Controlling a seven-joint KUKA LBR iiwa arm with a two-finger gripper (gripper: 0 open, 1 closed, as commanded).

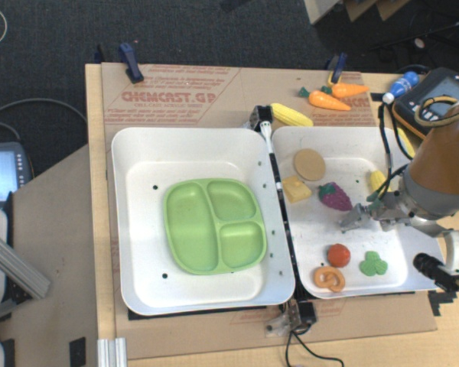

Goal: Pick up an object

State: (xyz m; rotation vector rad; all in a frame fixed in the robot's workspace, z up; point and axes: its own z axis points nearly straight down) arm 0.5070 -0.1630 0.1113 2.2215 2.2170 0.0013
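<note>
The table (pixel 176 90) is seen to carry two shallow white bins side by side, and all positions below are given relative to the right bin (pixel 344 140). The left bin (pixel 138 205) is set directly against its left wall, and a green divided plate (pixel 214 224) is laid flat in the middle of that bin. The arm (pixel 440 167) is extended over the right bin's right wall, and the tool (pixel 357 217) is placed low over the middle of its floor, just right of and below a purple fruit-shaped toy (pixel 335 196). Whether the tool is spread or pressed together cannot be told, and no object is seen between its tips. A tan round disc (pixel 309 164) is located in the upper left part of the right bin, with a pale yellow block (pixel 296 189) just below it, near the left wall. A red tomato-like toy (pixel 338 254) is found in the lower middle, an orange ring-shaped toy (pixel 330 279) at the lower wall beneath it, and a green clustered toy (pixel 374 264) to the right of the tomato. Outside the bin, a yellow corn toy (pixel 291 115) is laid just beyond its upper left corner, and two orange carrot toys (pixel 333 98) are laid on the table above its upper wall.
</note>
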